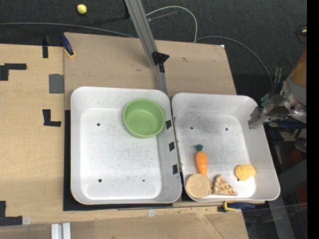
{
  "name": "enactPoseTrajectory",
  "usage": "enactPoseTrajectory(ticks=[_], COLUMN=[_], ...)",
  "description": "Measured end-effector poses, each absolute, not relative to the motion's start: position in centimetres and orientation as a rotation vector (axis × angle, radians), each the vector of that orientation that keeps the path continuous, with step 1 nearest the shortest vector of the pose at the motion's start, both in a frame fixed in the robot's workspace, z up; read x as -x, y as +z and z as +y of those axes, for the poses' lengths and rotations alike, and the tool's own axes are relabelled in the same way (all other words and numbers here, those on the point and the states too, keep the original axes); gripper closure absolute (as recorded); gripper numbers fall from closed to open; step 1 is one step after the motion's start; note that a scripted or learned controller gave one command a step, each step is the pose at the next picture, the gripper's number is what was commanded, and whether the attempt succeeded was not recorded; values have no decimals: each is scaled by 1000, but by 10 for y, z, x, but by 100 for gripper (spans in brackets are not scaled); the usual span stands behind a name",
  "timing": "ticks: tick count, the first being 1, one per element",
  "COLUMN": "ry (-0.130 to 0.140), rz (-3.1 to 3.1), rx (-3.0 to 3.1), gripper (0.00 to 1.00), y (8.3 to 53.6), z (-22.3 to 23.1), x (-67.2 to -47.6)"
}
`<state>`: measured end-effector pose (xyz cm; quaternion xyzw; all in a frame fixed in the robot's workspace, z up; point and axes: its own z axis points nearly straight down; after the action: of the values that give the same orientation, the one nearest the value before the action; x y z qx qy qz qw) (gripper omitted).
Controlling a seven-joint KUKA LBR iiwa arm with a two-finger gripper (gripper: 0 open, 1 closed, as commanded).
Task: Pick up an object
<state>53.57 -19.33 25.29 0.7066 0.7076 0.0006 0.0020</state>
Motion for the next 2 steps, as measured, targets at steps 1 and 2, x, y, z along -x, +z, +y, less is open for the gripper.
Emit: enactPoseTrajectory(ticks=[1, 2], ry=[1, 1], rz=[2222, 2230], rx=[-2218, -2215], gripper=[100, 100], y=[279, 281], z=[-193, -138], x=[-536, -543])
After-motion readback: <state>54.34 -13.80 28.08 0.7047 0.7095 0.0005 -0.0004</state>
